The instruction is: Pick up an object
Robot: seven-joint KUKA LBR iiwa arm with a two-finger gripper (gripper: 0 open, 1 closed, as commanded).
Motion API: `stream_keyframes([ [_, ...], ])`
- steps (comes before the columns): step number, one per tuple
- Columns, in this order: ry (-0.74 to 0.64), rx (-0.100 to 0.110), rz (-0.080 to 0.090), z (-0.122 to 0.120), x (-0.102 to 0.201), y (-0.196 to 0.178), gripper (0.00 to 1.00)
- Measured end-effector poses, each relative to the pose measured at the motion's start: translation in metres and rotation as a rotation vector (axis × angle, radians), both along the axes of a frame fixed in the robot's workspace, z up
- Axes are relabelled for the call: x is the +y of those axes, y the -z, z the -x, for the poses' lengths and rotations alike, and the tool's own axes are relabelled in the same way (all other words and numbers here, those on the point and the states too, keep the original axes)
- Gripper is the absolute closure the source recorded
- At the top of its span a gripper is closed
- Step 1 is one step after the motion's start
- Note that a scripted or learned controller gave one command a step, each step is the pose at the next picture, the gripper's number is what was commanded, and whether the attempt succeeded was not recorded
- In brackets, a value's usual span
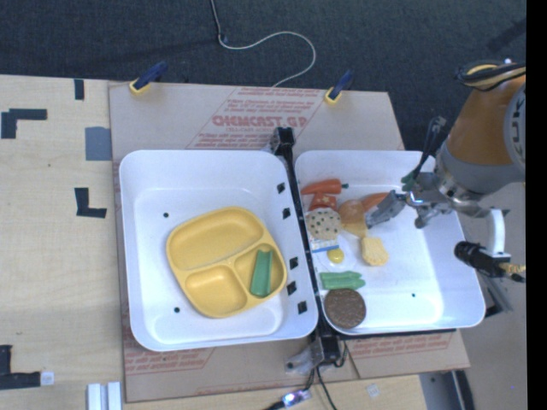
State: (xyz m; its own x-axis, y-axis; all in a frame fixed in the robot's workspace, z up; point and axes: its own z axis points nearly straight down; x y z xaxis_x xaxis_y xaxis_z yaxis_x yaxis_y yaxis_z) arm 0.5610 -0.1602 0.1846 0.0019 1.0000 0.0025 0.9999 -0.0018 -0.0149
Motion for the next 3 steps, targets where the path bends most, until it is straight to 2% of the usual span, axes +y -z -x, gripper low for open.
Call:
stream_keyframes([
  [1, -0.003, -0.013, 0.002, -0.003, 0.0, -0.007, 0.0],
  [2, -0.004, -0.009, 0.002, -0.005, 0.001, 0.037, 0.0],
  [3, -0.003, -0.012, 0.003, -0.002, 0.002, 0.1, 0.0],
])
